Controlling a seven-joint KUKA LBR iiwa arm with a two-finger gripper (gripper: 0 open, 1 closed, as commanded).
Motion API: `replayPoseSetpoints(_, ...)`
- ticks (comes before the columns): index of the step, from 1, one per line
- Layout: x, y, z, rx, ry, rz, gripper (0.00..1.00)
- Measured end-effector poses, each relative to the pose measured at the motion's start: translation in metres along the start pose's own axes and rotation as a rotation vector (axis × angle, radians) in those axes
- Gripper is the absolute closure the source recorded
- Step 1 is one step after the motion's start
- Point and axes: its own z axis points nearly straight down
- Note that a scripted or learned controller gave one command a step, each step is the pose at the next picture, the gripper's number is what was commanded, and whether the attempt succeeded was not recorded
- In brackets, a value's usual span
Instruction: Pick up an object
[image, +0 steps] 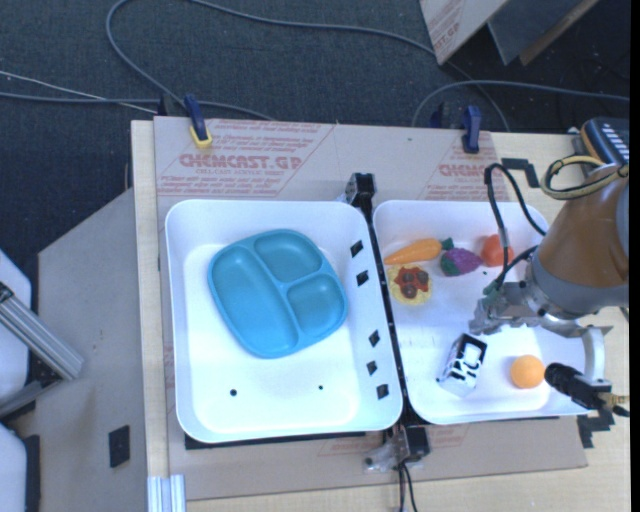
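Two white bins (190, 300) are sitting side by side; the gripper (466, 358) is clamping a black-and-white object (462, 366) at lower right.

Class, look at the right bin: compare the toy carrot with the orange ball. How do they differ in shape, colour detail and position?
The toy carrot is long and tapered; the orange ball is round. The carrot has a green tip at one end; the ball is plain orange all over. The carrot lies near the bin's far side close to the divider; the ball sits near the front, beside the gripper. Both are orange and rest in the right bin.
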Motion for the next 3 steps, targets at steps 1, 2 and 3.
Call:
replayPoseSetpoints(1, 0.010, -0.001, -0.055, 0.016, -0.001, -0.002, 1.00)
replayPoseSetpoints(2, 0.016, -0.001, -0.117, 0.016, 0.000, -0.002, 1.00)
replayPoseSetpoints(3, 0.016, 0.000, -0.128, 0.019, 0.000, -0.001, 1.00)
